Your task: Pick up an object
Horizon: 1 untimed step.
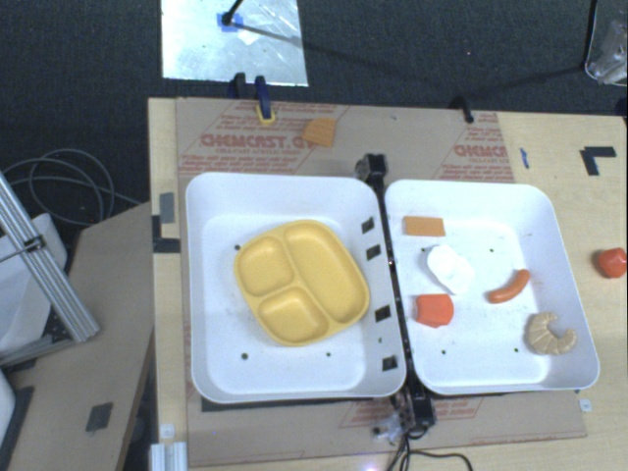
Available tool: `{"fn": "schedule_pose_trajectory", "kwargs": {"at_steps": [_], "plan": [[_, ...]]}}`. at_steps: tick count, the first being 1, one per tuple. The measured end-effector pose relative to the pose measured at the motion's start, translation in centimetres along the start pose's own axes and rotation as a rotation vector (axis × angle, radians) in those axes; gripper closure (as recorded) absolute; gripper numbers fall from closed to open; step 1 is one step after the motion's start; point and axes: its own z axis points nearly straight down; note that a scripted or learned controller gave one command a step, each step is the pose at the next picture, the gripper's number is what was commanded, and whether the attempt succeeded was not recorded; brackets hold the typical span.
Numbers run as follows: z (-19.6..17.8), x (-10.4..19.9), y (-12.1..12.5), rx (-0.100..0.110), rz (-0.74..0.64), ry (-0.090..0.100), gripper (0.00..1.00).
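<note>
In the right bin (549,214), five small pieces lay waiting to be picked; how wide the gripper stood could not be told.

The sausage (509,286) and the croissant (549,334) lay apart from their neighbours, so either looked the easier choice. The white piece (449,268) sat just beside the red block (435,309), with the flat orange block (423,227) near it. A good try would probably come straight down with the jaws set across the sausage's narrow width. The yellow divided plate (301,281) lay in the left bin (211,263).
</note>
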Motion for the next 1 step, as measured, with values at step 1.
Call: {"fn": "schedule_pose_trajectory", "kwargs": {"at_steps": [1], "plan": [[-3.99, 7.32, -0.69, 0.001, -0.001, 0.004, 1.0]]}}
